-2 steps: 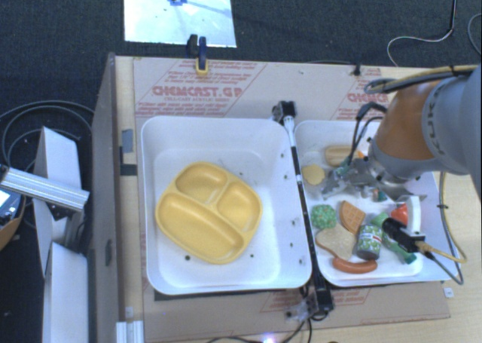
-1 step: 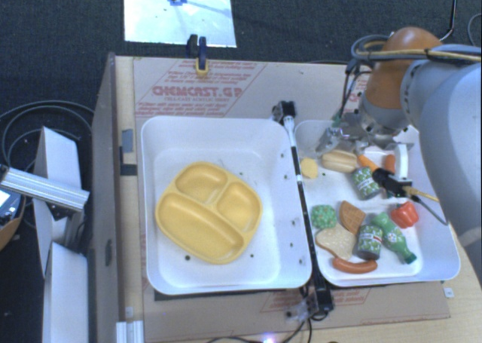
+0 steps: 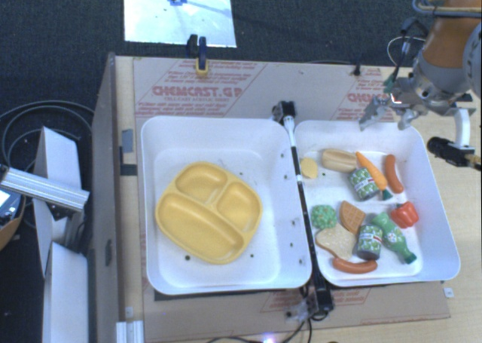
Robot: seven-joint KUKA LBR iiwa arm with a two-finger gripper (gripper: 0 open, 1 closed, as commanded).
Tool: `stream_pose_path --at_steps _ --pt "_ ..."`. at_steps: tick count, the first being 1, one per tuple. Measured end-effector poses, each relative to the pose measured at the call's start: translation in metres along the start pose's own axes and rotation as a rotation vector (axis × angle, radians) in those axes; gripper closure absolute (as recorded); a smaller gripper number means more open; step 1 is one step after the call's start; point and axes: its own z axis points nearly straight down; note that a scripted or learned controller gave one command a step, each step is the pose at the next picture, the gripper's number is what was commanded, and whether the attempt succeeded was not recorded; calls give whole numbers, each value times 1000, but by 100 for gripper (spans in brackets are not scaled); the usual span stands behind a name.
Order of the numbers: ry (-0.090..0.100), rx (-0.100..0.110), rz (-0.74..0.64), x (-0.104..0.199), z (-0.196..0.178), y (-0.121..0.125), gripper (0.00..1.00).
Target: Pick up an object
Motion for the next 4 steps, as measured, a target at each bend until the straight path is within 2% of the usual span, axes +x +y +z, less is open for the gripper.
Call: stream_pose_path --at_steps 1,2,3,4 --pt "3 7 1 30 86 -42 0" --pt "2 6 2 18 119 -61 0" --pt "2 2 0 18 108 -60 100" --pt "4 3 -2 102 18 -102 100"
